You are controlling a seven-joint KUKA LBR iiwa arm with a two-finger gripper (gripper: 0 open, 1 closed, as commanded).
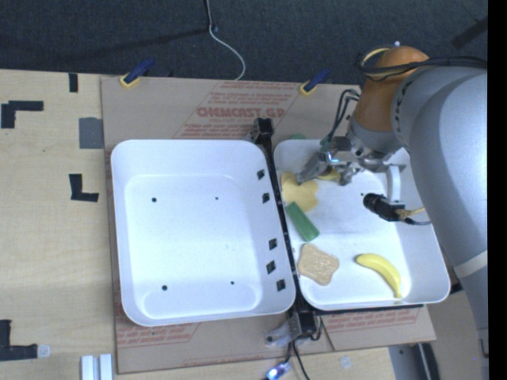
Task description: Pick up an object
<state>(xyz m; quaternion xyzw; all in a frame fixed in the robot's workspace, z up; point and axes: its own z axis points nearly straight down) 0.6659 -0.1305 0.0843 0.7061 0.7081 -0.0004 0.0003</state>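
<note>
Cardboard [230, 117] printed "CHEMCRAFT" lies under 2 white bins [190, 228]; 1 banana [380, 271], 1 toast slice [318, 264]; gripper [317, 167] jaws' state unclear.

The grey arm [451, 157] reaches in from the right, its orange band [380, 93] above the wrist. The gripper [313, 170] points left and downward, fingers spread slightly apart, holding nothing.

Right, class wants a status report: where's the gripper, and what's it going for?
Gripper low in the right bin, at the yellow piece. Nothing seen held. Green block, toast, banana lie nearby.
</note>
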